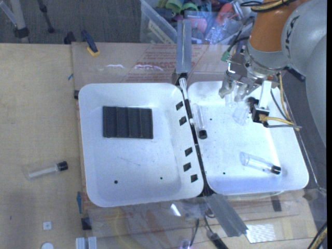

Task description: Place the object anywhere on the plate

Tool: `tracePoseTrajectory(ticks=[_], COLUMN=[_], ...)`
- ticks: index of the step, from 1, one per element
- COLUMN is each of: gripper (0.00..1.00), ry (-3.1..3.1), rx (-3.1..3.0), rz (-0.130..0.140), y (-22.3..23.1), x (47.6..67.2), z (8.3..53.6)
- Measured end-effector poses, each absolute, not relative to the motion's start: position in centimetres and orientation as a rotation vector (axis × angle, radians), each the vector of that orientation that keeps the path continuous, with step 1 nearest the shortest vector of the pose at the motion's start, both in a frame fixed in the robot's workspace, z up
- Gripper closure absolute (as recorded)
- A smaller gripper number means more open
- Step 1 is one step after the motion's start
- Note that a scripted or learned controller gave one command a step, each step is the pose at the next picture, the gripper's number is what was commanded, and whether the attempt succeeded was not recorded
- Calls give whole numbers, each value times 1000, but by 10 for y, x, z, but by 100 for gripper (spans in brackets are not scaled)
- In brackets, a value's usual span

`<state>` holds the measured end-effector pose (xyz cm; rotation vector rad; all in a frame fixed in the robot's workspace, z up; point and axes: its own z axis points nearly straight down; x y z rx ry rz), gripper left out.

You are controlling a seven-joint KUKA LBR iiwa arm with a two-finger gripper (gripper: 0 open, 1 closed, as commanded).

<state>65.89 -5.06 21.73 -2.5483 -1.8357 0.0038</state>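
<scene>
Camera view, looking down at a slant: my claw [234,95] hangs over the upper part of the right bin [290,160], near its back wall. The fingers [226,90] are pale and see-through against the white bin floor, so I can't tell if they're wide or narrow, & I see nothing clearly between them.

Objs in the right bin: one clear vial w/ a black cap [199,122] lies close to the divider betw. the two bins, cap end toward the front. A second clear vial [260,163] lies nearer the front right corner, dark cap at its right end, well apart from my claw.

Left bin [93,185]: the dark ribbed plate [127,122] lies flat in the upper half, nothing resting on it.

On the worktop [36,102], left of the bins, a third vial [46,169] lies on its side. Behind the bins, a clear tub of colourful items [197,9]
</scene>
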Motion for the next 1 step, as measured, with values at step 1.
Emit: tracePoseTrajectory(ticks=[1], gripper=[100], ry=[-990], rx=[-2978], rz=[8], y=[13], x=[582], z=[227])
